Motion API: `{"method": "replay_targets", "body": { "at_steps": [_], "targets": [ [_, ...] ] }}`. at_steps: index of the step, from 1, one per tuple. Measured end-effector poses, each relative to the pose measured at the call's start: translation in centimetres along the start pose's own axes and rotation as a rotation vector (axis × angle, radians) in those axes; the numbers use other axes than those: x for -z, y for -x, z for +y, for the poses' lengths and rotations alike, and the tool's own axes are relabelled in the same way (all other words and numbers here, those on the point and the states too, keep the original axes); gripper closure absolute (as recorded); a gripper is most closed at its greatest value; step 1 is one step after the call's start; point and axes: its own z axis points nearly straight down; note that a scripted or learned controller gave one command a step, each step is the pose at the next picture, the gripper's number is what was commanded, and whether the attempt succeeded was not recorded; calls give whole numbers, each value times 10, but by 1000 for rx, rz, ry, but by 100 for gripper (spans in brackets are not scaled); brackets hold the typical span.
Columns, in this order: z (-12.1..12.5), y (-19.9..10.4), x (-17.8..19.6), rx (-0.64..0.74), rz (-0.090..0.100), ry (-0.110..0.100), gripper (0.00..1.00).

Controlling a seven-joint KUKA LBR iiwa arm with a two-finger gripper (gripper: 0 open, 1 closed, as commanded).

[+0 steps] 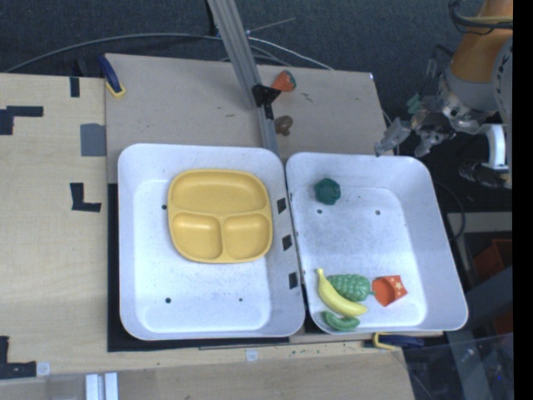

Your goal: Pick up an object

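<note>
Gripper (405, 137) hangs at the frame's upper right, just outside the right bin's (433, 223) far corner, its fingers apparently parted and holding nothing. Rounded, slick-looking plastic toys could slip: a knobbly green ball (327, 191) upper left in that bin, and banana (337, 296), bumpy green piece (351, 286) and orange block (388, 290) crowded at its lower edge.

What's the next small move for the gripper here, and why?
Probably bring the gripper in over the right bin toward the dark green object. The gripper sits outside the bin's far right corner, holding nothing, and that object lies alone, apart from the banana cluster, and nearest.
</note>
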Motion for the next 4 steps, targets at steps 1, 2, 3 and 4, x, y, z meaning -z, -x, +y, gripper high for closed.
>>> {"method": "replay_targets", "body": {
  "at_steps": [1, 2, 3, 4],
  "targets": [
    [0, 0, 0, 0, -1, 0, 0],
    [-3, -3, -65, 0, 1, -5, 0],
    [-4, -3, -113, -2, 3, -12, 0],
    [-4, -3, -103, 0, 1, -12, 100]
  ]
}}
